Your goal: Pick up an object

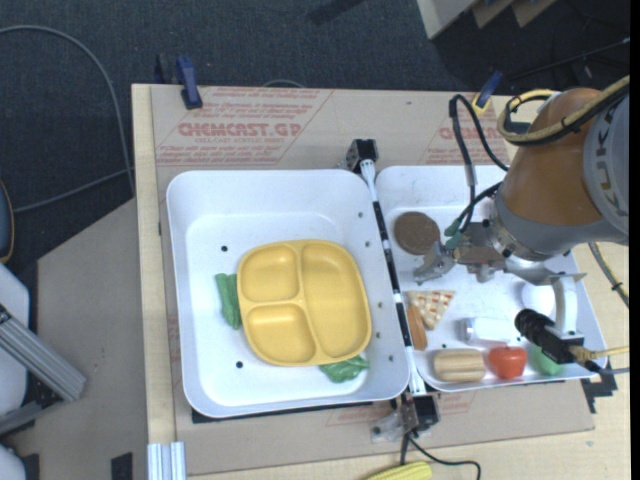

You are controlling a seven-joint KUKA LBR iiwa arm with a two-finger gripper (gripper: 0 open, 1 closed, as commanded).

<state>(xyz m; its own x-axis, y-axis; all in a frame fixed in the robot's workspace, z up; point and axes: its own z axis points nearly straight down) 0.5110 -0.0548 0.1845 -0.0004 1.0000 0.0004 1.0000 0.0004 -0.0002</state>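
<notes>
While hand (440, 264) hovers — pizza slice (431, 307) just below

Evenly and brightly lit from above, with soft, short shadows. Mild glare on the white bins (200, 268) and a faint sheen on the yellow divided plate (303, 301). Fairly sharp throughout; slightly soft and grainy toward the dark floor (70, 118).

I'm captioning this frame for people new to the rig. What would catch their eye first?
The yellow tray with three compartments dominates the left bin, with green leaves peeking from under its edges. Next comes the arm with its orange band, reaching over the right bin, where small toy foods cluster: a tomato, a pizza slice, a brown disc.
</notes>
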